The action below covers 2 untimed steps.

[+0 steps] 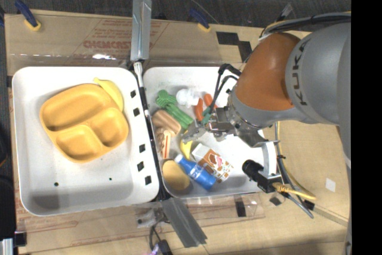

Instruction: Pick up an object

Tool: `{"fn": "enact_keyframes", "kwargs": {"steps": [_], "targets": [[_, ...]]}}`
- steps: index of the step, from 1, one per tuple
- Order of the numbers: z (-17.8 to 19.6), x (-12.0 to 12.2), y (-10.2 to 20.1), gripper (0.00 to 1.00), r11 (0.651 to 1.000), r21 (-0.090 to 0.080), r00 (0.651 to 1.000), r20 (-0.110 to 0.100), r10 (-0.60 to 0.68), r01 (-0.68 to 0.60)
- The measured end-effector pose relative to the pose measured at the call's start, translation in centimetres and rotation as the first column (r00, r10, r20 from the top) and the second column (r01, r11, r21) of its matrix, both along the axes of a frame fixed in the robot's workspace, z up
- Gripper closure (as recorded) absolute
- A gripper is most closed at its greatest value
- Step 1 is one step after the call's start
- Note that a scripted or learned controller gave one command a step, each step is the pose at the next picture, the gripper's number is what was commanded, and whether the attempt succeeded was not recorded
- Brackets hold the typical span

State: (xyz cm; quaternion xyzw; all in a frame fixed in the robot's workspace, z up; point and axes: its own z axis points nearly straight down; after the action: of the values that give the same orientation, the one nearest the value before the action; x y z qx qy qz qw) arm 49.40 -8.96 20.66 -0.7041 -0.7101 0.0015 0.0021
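My gripper (210,126) hangs low over the middle of the right bin (179,76), above a cluster of small items. Just left of it lie a green toy (173,106), a hot dog toy (166,122) and a yellow piece (189,144). An orange-red item (200,108) and a white piece (185,95) lie just behind it. Below it sit a small brown-and-white carton (216,165), a blue bottle (197,172) and a tan round piece (175,175). The arm's bulk hides the bin's right part.
The left bin (27,128) holds a yellow divided tray (83,121) with a yellow piece (112,92) behind it. A metal divider bar (140,27) stands between the bins at the back. Cardboard lines the bench's far edge.
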Motion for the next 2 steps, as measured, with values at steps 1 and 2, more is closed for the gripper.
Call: {"fn": "enact_keyframes", "kwargs": {"steps": [1,2], "targets": [[-4.5,4.8,-1.0,0.00,0.981,0.000,0.981,0.002,0.194,-0.194],[-11.1,7.9,-3.8,0.00,0.999,0.000,0.999,0.009,0.048,-0.048]]}}
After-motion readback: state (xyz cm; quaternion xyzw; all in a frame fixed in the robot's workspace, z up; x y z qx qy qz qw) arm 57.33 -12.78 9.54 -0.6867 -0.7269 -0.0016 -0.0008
